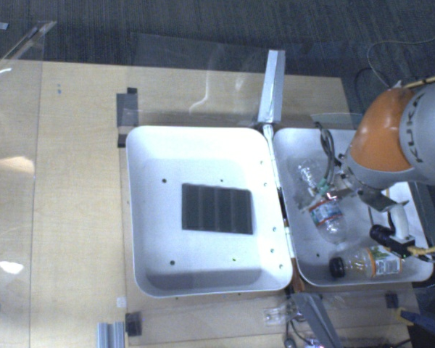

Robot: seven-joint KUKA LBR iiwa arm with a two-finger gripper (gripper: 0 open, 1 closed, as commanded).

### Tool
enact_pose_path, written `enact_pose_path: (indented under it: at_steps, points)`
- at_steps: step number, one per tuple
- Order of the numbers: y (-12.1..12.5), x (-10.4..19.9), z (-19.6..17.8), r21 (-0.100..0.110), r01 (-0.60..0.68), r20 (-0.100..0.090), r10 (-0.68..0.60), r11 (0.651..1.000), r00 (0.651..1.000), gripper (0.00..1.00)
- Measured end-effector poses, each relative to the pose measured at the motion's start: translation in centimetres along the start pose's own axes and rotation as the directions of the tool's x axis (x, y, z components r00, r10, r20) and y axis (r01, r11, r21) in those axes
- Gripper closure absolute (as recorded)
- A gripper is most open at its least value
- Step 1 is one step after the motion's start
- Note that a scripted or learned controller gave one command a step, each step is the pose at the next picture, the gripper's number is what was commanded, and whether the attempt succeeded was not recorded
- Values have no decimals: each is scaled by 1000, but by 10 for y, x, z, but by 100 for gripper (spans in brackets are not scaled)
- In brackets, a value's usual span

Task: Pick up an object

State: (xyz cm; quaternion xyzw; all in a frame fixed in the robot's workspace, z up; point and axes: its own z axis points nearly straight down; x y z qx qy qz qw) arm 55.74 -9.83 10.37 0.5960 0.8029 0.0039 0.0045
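My arm (399, 140) reached in over the right bin (297, 263). My pincer (332, 187) sat low above a clear plastic bottle (326, 214) lying mid-bin; whether it was open or closed, I could not tell. A second bottle (366, 264), dark-capped, lay along the near wall. The left bin (152, 194) held a dark ribbed pad (217, 209).

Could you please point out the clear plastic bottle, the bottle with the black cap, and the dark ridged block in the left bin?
clear plastic bottle (326, 214), camera view, on its labelled middle.
black-capped bottle (370, 264), camera view, on its body.
dark ridged block (217, 209), camera view, on its centre.
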Motion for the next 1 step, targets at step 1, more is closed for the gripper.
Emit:
enact_pose_path:
  at_steps: [1]
  points:
    - [72,58,-82,5,-55,-1,55,998,998,100]
